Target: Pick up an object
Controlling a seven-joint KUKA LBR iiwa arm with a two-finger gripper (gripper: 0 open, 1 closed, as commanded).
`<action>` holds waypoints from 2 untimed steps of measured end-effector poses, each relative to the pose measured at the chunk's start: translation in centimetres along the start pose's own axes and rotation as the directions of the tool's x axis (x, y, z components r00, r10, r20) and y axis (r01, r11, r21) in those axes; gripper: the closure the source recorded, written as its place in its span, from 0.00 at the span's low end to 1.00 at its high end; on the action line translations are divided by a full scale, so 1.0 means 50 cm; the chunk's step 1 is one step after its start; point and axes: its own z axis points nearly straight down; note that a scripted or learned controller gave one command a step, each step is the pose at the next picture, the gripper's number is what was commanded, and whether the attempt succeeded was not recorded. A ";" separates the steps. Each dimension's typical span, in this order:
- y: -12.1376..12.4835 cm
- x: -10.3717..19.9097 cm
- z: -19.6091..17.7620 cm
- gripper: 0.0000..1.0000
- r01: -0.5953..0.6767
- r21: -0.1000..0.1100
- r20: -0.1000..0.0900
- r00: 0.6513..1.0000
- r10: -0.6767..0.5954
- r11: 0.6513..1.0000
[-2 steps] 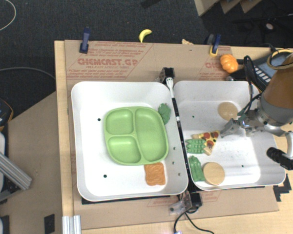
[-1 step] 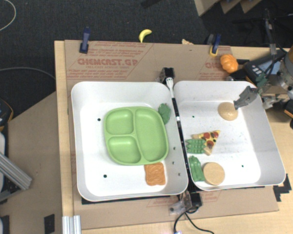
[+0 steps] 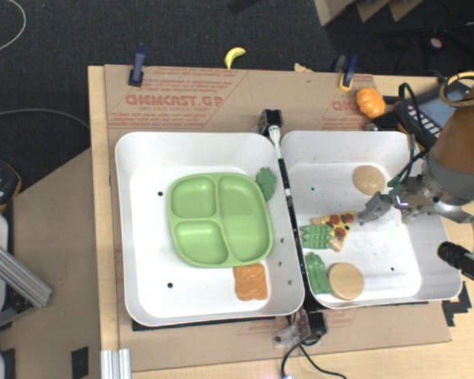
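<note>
Camera view: two white bins sit side by side on a brown board. The left bin (image 3: 134, 235) contains a green divided plate (image 3: 220, 218) at its centre, a small green leafy item (image 3: 266, 181) at the plate's 2 o'clock, and an orange slab (image 3: 251, 282) at its 5 o'clock. The right bin (image 3: 399, 279) contains a tan disc (image 3: 368, 179) at 12 o'clock, a pizza slice (image 3: 332, 230) left of centre, a green item (image 3: 314, 273) at 7 o'clock, and a second tan disc (image 3: 347, 281) just beside it. The gripper (image 3: 377, 206) sits over the right bin, at the pizza slice's 2 o'clock, near it. Finger state: cannot tell. No object is seen between the fingers.
</note>
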 end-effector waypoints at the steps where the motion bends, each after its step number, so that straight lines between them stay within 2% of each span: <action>1: -0.032 0.131 0.153 0.00 0.007 -0.007 0.000 1.000 -0.007 1.000; 2: -0.029 0.123 0.124 1.00 0.001 -0.014 0.004 1.000 -0.001 1.000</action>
